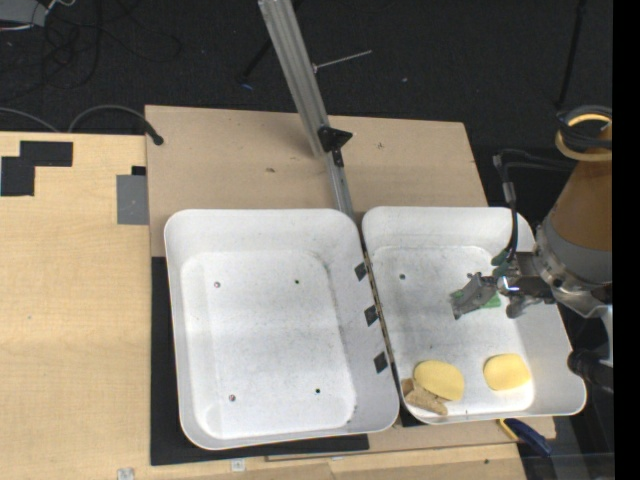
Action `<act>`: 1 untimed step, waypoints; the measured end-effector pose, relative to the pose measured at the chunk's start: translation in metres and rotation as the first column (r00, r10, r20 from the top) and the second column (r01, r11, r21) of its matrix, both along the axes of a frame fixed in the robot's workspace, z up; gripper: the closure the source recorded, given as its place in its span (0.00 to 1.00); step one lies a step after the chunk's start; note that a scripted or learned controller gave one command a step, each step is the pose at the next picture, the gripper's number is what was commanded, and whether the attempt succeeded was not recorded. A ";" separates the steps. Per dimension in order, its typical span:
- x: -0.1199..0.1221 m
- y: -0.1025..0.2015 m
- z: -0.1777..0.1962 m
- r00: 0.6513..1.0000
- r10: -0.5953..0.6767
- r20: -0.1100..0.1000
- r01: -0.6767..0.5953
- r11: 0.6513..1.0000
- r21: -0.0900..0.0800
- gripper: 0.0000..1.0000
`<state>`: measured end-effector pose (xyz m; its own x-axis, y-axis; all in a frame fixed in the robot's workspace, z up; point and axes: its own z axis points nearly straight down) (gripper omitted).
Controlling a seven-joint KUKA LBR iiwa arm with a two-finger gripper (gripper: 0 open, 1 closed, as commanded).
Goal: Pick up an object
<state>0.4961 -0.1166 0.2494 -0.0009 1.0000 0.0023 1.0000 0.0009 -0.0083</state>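
Pincer (pixel 470 299) over right bin (pixel 440 230), grip state unclear; green item (pixel 490 303) mostly hidden.

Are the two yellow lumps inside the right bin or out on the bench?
Inside. Both yellow lumps lie on the floor of the right bin, near its front edge, within the rim.

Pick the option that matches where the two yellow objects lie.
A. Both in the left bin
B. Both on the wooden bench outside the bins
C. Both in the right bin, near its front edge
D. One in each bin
C: both yellow objects lie inside the right bin, close to its front edge, with a small tan piece beside the left one.
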 end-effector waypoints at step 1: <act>0.001 -0.001 0.002 1.000 -0.005 0.006 0.005 1.000 -0.001 0.00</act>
<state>0.4968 -0.1180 0.2516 0.0039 1.0000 0.0010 1.0000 -0.0039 -0.0028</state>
